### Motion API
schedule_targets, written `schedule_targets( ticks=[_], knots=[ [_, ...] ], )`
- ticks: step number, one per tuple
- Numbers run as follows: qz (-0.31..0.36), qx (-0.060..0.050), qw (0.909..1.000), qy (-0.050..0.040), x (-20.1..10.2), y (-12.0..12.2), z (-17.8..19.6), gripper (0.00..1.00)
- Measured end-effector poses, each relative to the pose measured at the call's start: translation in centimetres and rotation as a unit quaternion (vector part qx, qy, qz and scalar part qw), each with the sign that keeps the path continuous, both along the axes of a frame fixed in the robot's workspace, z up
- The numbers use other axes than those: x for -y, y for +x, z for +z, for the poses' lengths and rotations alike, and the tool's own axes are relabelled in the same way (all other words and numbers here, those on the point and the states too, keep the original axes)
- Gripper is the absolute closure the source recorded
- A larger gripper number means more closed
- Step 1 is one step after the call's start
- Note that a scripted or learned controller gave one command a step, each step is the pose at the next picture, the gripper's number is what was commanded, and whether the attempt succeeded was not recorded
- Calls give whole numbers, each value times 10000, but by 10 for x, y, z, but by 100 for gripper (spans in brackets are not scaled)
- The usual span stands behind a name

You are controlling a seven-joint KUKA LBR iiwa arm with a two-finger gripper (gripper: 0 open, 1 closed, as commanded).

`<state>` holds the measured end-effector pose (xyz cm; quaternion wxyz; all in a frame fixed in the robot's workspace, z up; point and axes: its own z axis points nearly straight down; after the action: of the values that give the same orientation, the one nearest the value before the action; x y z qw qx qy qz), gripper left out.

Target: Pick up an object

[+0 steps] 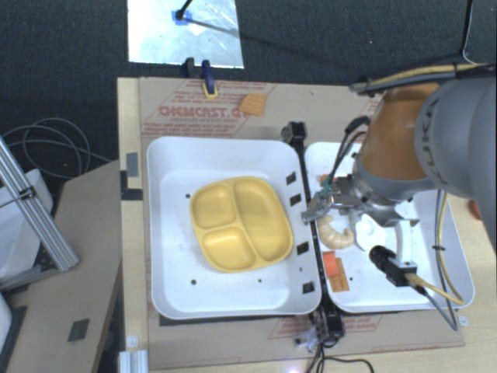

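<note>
Gripper (320, 208), opening cannot be told, hovers above pale curved pastry (336, 237) right of centre; probably light and firm, best pinched across its middle.

Two shallow white bins are in view, the left bin (172, 200) and the right bin (369, 295); the left one holds one yellow three-compartment plate (241, 224). Two small things can be counted in the right one: one pale curled pastry-like piece (335, 236); one orange block (334, 273).

Yellow plate (241, 224), left bin (175, 169), arm (435, 138) over right bin (369, 287)
</note>
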<state>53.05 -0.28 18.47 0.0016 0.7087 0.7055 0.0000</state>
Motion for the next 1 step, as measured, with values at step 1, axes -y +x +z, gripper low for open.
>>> schedule_targets(
  ticks=[1],
  knots=[
    [43,8,10000,13,-4,1,11,100]
  ],
)
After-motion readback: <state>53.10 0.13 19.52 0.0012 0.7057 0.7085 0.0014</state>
